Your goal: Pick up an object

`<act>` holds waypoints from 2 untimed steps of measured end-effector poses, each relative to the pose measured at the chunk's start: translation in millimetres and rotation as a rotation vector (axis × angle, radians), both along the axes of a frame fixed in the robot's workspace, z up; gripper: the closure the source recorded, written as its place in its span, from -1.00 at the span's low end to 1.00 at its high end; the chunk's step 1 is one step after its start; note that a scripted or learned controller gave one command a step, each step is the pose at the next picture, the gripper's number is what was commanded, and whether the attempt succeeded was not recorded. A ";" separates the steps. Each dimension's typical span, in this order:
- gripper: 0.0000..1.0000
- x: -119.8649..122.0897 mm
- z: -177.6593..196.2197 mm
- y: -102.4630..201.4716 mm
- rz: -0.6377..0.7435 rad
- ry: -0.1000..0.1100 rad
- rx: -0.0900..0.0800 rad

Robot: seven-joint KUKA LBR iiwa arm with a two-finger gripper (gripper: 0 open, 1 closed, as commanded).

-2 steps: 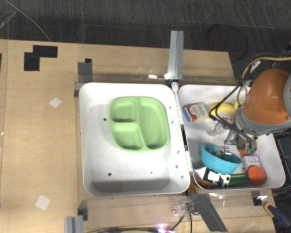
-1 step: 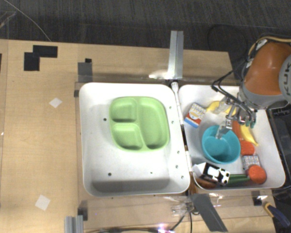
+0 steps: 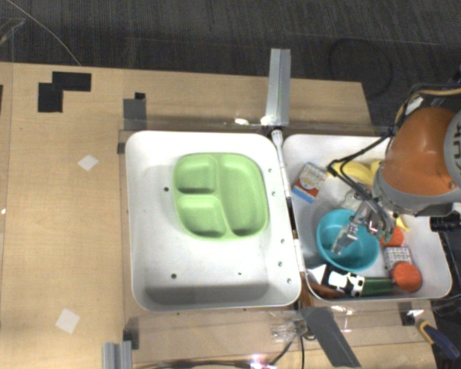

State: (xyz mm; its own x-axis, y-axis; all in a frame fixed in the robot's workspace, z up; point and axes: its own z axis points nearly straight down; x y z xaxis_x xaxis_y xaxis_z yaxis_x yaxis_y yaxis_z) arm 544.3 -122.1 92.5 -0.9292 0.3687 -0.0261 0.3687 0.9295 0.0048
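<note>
The right bin holds several small objects. A blue bowl sits near its middle, and my gripper hangs just over the bowl's right half, below the orange wrist band. A white carton with red and blue print lies at the bin's back left. Beside it a yellow banana is partly hidden by the arm. Along the front wall lie a black and white item, a dark green stick and an orange ball. Nothing visible is lifted.
In the left bin a light green divided plate lies flat near the middle. A metal post stands behind the wall that the bins share. The wooden bench stretches to the left.
</note>
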 end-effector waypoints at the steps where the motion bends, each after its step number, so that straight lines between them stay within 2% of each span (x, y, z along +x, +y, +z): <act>1: -1.00 100.7 -3.3 5.0 -0.177 0.018 0.008; 2: -1.00 83.3 -2.7 -0.2 -0.347 0.010 0.011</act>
State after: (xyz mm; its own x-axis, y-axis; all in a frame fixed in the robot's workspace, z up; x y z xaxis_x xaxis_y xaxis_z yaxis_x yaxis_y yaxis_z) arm 627.6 -122.3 89.9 -0.7485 0.6631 -0.0116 0.6630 0.7486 0.0090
